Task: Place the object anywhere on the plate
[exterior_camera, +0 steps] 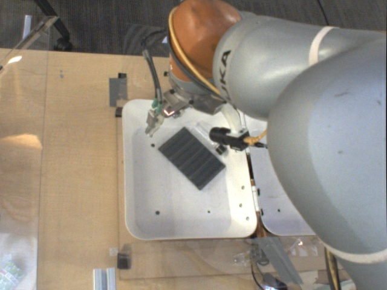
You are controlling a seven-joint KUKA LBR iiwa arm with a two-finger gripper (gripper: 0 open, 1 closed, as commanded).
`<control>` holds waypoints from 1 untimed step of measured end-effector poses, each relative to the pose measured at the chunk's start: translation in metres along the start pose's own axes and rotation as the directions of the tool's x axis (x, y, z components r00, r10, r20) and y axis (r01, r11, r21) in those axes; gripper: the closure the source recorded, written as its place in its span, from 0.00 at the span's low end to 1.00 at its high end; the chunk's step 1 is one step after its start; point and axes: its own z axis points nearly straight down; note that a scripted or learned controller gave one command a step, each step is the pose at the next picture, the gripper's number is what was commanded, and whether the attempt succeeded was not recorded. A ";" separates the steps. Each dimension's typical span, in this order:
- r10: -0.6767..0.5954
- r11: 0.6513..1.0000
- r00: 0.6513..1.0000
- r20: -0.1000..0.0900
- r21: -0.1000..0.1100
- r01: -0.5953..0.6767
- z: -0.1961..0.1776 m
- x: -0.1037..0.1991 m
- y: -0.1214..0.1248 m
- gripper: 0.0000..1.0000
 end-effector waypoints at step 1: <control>-0.004 1.000 1.000 0.003 -0.007 0.005 -0.012 0.000 0.002 1.00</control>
